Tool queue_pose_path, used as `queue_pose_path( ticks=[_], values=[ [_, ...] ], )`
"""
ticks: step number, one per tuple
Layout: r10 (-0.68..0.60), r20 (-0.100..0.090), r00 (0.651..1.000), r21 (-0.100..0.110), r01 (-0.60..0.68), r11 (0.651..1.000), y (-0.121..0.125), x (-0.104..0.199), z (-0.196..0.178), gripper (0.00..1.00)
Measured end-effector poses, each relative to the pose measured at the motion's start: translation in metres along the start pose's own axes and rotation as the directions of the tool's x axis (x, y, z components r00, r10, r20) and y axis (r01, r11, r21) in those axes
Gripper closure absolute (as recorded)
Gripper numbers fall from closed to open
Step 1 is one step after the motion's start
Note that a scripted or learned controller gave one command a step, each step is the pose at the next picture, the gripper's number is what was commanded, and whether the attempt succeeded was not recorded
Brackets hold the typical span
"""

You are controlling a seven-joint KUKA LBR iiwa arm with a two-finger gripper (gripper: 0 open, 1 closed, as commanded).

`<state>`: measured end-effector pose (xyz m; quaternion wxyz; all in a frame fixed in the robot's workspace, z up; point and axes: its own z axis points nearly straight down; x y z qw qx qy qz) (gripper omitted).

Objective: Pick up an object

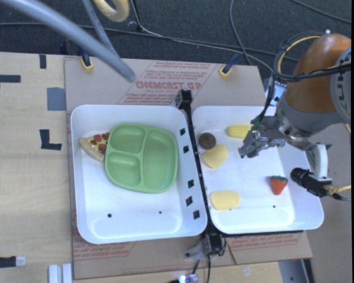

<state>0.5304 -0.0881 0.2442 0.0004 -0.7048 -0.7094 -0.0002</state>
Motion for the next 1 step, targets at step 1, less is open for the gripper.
queue_pose_path(
  ticks=[1],
  values=[
    [0.001, 0.001, 1.000, 0.001, -0.001, 1.000, 0.0185, 0.0485, 0.0149, 1.00]
  ],
)
